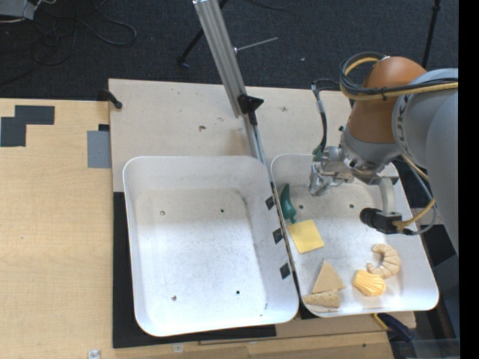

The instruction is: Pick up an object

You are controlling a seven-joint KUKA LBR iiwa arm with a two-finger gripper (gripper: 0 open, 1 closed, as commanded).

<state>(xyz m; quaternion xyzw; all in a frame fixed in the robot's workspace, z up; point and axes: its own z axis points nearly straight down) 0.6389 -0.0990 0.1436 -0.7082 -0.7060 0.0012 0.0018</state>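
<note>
I cannot tell my end effector's [323,179] state above the right bin [419,294]. Beside its left wall, the yellow square [306,236] looks thin, light; grip its edges.

Robotics lab: arm [397,118] mounted at a plywood worktop [52,223], aluminium extrusion post [221,51], loose cables [90,13] on dark carpet, two white bins [150,174].

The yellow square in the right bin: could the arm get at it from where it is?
Probably yes. The yellow square lies flat with open floor around it, just below the tool; only the green piece sits close.
</note>
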